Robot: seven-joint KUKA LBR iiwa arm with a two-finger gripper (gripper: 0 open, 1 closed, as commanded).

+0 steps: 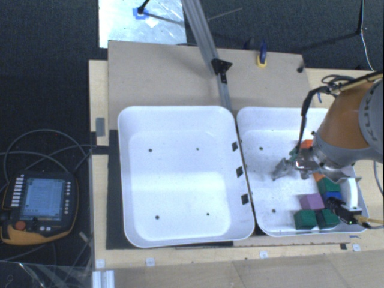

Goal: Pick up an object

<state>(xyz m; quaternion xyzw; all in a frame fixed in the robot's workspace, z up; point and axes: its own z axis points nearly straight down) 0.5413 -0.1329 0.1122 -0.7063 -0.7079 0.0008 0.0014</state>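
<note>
White plastic forms the right bin (pixel 264 131), where the gripper (pixel 287 168) hangs low over bare floor, finger state impossible to tell, nothing visibly held. A purple block (pixel 311 202) and green blocks (pixel 305 219) sit near, toward the bin's front corner. This looks like the approach step; next, the arm likely needs shifting over a block before descending.

We see a grey arm (pixel 373 114) with a broad orange band (pixel 341 128), a black cable (pixel 307 104) looping above, and a metallic grey pincer (pixel 287 168).
</note>
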